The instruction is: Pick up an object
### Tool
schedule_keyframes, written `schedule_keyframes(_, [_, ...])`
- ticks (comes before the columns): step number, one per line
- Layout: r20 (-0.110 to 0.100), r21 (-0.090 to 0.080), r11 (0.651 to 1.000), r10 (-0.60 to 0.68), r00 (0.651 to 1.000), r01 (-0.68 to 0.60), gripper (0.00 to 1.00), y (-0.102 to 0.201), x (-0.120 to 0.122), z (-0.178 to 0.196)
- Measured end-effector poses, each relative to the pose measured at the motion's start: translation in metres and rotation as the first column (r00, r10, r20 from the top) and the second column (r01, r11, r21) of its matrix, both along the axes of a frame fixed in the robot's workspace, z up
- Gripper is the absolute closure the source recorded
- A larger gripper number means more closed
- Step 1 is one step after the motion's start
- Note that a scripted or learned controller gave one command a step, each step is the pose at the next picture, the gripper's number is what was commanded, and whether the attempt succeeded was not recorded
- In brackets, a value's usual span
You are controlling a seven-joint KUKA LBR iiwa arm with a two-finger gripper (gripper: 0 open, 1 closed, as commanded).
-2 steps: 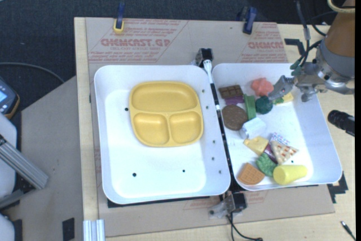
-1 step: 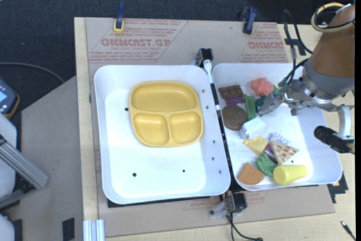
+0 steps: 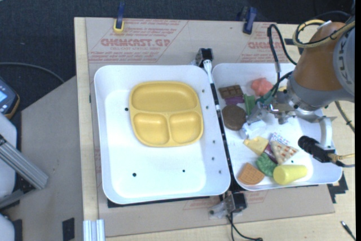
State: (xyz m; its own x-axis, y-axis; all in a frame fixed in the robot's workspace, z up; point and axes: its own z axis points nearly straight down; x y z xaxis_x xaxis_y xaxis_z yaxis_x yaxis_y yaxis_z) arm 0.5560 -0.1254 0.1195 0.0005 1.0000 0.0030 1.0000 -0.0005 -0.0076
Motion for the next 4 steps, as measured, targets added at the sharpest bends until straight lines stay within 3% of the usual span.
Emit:
schedule_keyframes(1, [0.006, -0.002, 1.000, -0.001, 1.000, 0.001, 0.00, 0.000, 0.001, -0.034])
schedule_keyframes(2, [0.011, -0.004, 1.000, -0.002, 1.000, 0.002, 1.00, -0.001, 0.002, -0.023])
schedule_keyframes(4, [0.017, -0.006, 1.000, 0.002, 1.000, -0.001, 1.00, -0.014, 0.010, 0.096])
